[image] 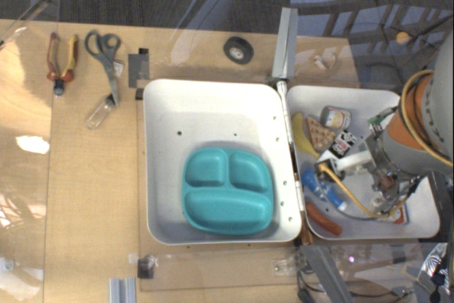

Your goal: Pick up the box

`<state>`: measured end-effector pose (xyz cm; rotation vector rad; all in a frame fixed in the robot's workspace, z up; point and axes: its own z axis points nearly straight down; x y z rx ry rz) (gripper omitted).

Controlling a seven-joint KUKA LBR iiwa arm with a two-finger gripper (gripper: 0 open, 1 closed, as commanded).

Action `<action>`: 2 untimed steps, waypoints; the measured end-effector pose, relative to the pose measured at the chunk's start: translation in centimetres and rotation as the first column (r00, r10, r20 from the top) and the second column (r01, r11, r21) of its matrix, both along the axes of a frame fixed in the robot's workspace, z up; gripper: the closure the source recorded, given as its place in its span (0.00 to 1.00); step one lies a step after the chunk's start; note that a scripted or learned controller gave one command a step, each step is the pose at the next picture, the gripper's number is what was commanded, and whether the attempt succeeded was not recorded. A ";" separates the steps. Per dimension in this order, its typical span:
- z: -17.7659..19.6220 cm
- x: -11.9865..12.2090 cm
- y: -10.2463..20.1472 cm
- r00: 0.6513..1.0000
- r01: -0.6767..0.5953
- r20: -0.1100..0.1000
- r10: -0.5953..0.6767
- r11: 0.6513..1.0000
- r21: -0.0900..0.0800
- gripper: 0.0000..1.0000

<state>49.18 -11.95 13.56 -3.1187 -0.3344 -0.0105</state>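
Observation:
A small box [342, 144] with black, white and red print lies in the middle of the right bin [418, 227], just below a tin can [334, 116]. My gripper [385, 196] reaches down into the lower right part of this bin, right of and below the small box and apart from it. Beneath it a flat item with a red edge [402, 216] lies on the bin floor, mostly hidden by the arm. The grey wrist and orange band [401, 133] cover the bin's right side.
The left bin [213, 106] holds a teal divided plate [228, 189]. In the right bin lie a yellow item [305, 138], a blue item [316, 186] and a sausage [323, 218]. A yellow cable [347, 194] loops across them. Pliers [60, 62], scissors [106, 60] and a tape roll [238, 50] lie on the bench.

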 end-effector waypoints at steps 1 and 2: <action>1.0 0.2 0.1 1.000 -0.006 0.002 0.006 1.000 0.002 1.00; 1.0 0.2 0.1 1.000 -0.006 0.002 0.006 1.000 0.002 0.00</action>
